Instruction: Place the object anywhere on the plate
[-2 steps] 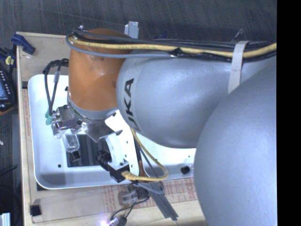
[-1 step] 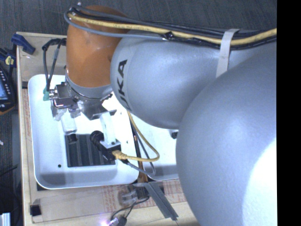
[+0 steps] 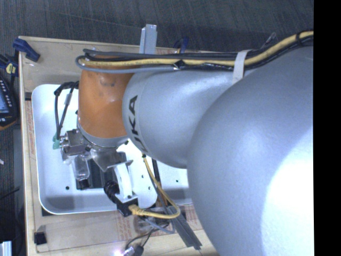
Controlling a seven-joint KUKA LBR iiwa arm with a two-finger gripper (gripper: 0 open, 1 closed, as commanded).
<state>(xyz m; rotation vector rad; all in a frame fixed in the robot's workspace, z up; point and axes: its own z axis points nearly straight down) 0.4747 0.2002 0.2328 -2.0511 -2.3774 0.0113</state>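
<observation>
One grey arm (image 3: 213,143) covers most of the tabletop (image 3: 80,228); its gripper (image 3: 81,176) hangs low inside the left white bin (image 3: 42,143), grip state unclear

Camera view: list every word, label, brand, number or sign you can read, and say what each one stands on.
"KA": dark letters on the grey arm just below the orange band, the rest of the word hidden by the arm's curve.
The device at the left edge has a lit screen, too small and blurred to read.
Nothing else legible.

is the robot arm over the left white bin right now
Yes, the arm's orange band and wrist hang above the left bin, covering much of its floor.
</observation>
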